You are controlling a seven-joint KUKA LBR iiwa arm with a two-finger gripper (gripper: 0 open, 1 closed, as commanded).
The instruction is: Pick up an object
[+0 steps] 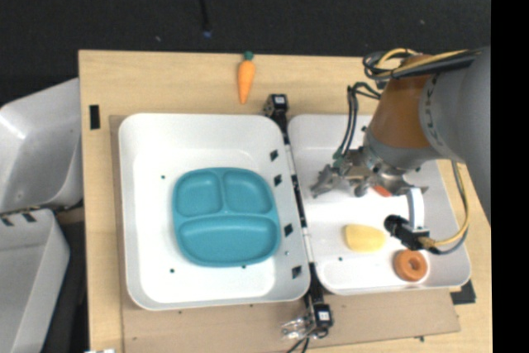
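Nothing lifted so far: the gripper (331, 180) is down in the right bin (442, 281) near its left wall, whether it is open or closed I cannot tell. Yellow piece (365, 238) and orange ring (410, 264) lie near the bin's front edge, unpicked.

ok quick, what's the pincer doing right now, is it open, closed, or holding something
Pincer: low in the right-hand white bin; open or closed cannot be told, and nothing is visibly held.

One camera looks down on my bench (99, 260) from above, at a slant, far enough to take in both white bins (136, 202); I reach in from its right.
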